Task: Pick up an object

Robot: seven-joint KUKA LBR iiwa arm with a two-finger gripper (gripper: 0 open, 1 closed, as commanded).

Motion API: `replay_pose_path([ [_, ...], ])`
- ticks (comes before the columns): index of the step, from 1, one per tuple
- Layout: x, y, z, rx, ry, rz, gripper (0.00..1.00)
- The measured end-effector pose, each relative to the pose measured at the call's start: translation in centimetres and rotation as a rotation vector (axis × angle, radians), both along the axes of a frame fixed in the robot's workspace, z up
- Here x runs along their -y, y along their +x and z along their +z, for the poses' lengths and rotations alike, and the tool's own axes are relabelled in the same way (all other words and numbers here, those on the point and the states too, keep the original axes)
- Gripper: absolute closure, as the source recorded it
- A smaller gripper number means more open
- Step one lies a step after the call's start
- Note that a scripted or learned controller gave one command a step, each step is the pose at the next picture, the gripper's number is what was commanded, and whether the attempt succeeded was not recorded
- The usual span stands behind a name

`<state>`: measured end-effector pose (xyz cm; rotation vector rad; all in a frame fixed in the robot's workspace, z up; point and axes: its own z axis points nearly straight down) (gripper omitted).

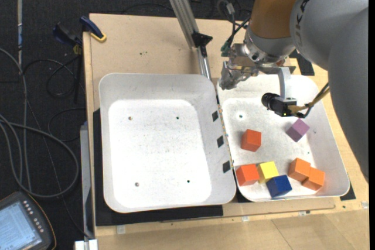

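Note:
The right bin [328, 143] holds several small blocks: an orange cube [252, 140] near its middle, a purple block [297, 129] to the right, and along the front an orange block [248, 174], a yellow one [269, 170], a blue one [279, 185] and two orange ones [308, 173]. My gripper [232, 77] hangs over the far left corner of this bin, well behind the orange cube. I see nothing between its fingers.
The left bin [111, 126] lies beside the right one. A slanted metal pole [181, 9] crosses behind the bins. A blue and yellow clamp [88, 29] sits on the wooden bench at the far left corner.

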<state>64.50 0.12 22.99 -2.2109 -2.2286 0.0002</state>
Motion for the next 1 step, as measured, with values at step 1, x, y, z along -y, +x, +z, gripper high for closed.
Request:
replay_pose_path([
  [1,-5.6,0.04,-0.81,0.0,0.0,0.0,1.0],
])
